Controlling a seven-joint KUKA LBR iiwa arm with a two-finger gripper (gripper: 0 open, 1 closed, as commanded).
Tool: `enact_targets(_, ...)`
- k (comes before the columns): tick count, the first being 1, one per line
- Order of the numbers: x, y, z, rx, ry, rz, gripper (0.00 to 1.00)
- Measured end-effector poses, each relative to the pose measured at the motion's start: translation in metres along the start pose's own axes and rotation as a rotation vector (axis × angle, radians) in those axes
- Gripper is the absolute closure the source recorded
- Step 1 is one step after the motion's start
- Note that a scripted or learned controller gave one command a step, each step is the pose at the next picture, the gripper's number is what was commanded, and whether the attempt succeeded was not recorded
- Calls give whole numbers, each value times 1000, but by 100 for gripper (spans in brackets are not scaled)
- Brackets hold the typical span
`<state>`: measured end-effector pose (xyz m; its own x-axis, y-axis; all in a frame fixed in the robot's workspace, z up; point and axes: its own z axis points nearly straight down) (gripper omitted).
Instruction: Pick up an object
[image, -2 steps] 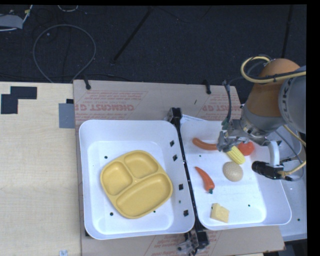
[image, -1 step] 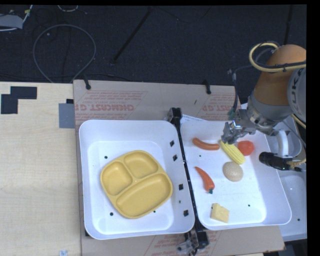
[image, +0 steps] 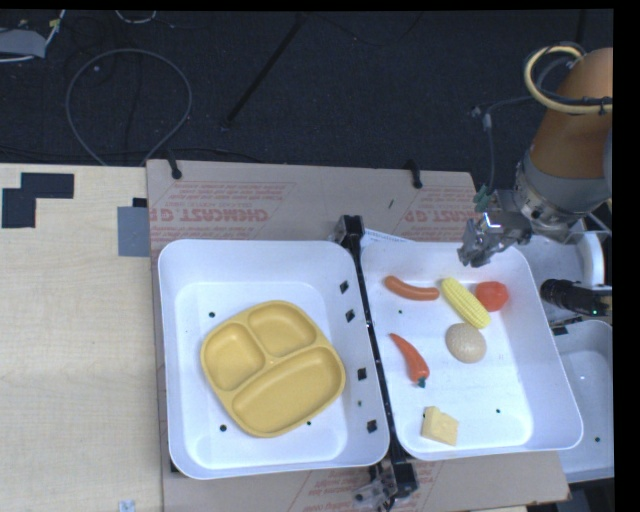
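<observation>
Even overhead light, no hard shadows; white bins (image: 185, 300) bright w/ mild glare. Background dim, near black. Slightly soft focus, grainy; arm (image: 570, 130) at right edge blurred.

arm (image: 562, 180): grey casing, orange band above wrist
cable (image: 548, 72): yellow loop, top
gripper (image: 481, 245): dark metal, small

Tool (image: 482, 246) above right bin (image: 560, 400) far rim; corn (image: 465, 302), tomato (image: 491, 295), sausage (image: 411, 289) inside; yellow plate (image: 272, 367) left bin (image: 185, 300).
</observation>
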<state>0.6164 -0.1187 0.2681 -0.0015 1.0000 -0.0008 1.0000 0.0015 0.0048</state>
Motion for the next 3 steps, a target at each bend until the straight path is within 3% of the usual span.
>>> enact_targets(3, 162, -42, 15, 10, 3, -3, 100)
